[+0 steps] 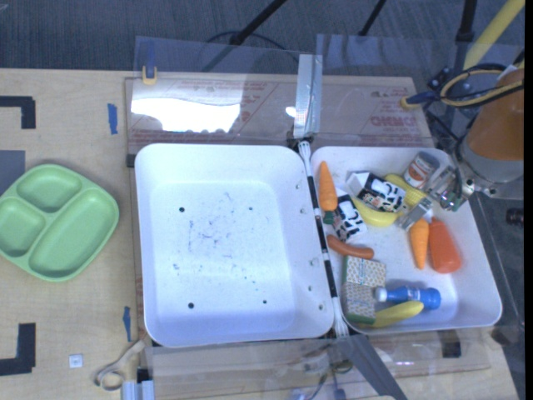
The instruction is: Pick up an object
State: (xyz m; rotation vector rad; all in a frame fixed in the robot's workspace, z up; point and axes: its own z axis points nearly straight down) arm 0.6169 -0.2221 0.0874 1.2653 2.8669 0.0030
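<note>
The claw [426,209] hangs low over the right bin [487,302], near its far right corner, just above the orange carrot [420,242], and I cannot tell its state. Around it lie a banana [376,215], a black-and-white cow-patterned toy [385,194] and a small can [420,170]. A blue bottle [410,295] lies toward the near edge, and a green divided plate [55,221] sits at the worktop's [67,107] left edge.

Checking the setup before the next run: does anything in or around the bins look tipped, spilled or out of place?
Nothing looks spilled or broken. All the items are heaped in the right bin, some overlapping: a blue bottle lies on its side across a banana. A green divided plate sits on the bench, left of the bins.
</note>
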